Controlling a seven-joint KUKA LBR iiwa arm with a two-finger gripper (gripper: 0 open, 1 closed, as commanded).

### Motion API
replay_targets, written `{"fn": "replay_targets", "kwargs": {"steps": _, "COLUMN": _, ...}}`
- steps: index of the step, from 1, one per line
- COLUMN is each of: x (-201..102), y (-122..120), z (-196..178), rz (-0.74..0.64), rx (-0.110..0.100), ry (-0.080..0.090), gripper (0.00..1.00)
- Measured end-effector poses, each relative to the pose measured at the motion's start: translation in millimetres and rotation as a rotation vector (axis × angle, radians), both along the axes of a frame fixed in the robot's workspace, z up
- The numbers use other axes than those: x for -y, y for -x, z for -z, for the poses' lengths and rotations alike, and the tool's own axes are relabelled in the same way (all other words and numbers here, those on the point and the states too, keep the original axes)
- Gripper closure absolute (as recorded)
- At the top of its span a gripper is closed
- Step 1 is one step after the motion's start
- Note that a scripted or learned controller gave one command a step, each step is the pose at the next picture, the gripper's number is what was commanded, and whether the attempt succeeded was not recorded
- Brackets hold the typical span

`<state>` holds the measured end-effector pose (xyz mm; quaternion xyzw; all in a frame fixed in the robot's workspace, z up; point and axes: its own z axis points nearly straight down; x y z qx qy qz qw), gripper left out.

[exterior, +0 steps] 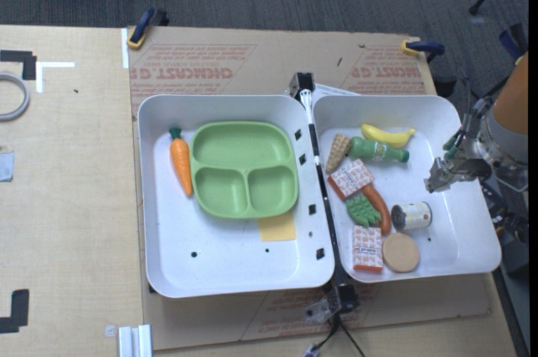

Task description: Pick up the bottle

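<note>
While the green bottle (380,149) lies on its side in the right bin (471,259), just below the banana (387,133), your gripper (443,176) hangs well apart, near the bin's right wall. It seems to hold nothing, but how far the fingers are open you cannot tell.

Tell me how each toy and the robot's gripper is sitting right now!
green bottle: lying on its side in the right bin, not held
banana: lying just behind the bottle
can: tipped on its side
carrot: lying flat beside the green tray
gripper: over the right bin, apart from the bottle
</note>
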<state>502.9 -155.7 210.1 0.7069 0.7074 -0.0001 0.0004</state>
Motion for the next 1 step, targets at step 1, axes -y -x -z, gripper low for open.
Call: {"fn": "replay_targets", "kwargs": {"steps": 1, "x": 39.6, "y": 24.4, "z": -46.1, "rz": 0.243, "rx": 0.001, "ry": 0.001, "gripper": 1.00}}
